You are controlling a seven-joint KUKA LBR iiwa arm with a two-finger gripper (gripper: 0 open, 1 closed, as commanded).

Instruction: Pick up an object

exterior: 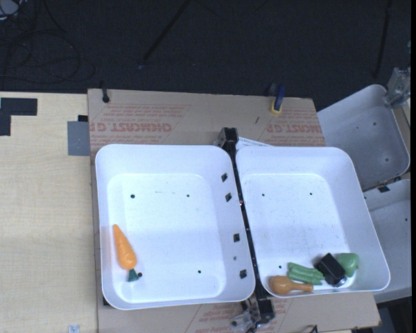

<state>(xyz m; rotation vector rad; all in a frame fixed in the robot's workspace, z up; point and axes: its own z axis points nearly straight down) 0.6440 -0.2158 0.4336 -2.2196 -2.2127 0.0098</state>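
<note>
While a carrot [124,248] lies in the left bin [159,159] — right bin [298,159] holds four things.

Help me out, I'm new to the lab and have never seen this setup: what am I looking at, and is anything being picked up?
This is one picture from a fixed camera above a bench, looking down at a slant. Two shallow white bins sit side by side on a cardboard sheet. The robot arm that works here reaches in from the right, and its job is to pick up an object.

The left bin holds a toy carrot near its front left corner, with a small dark green bit just below it. The right bin holds a cluster in its front right corner: an orange pear shape, a green pod, a black block and a green lump. They lie close together; the block appears to overlap the lump.

Everything lies in the bins; nothing is lifted.
</note>
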